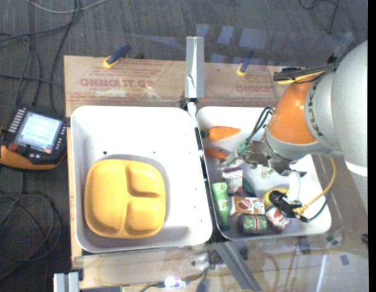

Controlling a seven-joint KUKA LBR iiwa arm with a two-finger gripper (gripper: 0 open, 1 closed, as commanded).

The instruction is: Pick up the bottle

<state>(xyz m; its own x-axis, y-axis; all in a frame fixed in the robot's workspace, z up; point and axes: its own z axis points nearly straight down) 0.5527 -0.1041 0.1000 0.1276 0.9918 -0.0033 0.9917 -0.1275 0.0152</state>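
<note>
The arm (349,111) is bulky pale grey with a glossy orange band (291,117) and a yellow cable (319,196).

I see a yellow divided plate (126,198) in the left bin (78,157), well left of the claw (247,158). An orange carrot-like piece (223,132) lies just beyond the claw, a dark green can (253,224) on its near side, and a teach pendant (33,137) on the floor far to its left.

Dark grey carpet (115,17) crossed by loose black cables (30,47).
</note>
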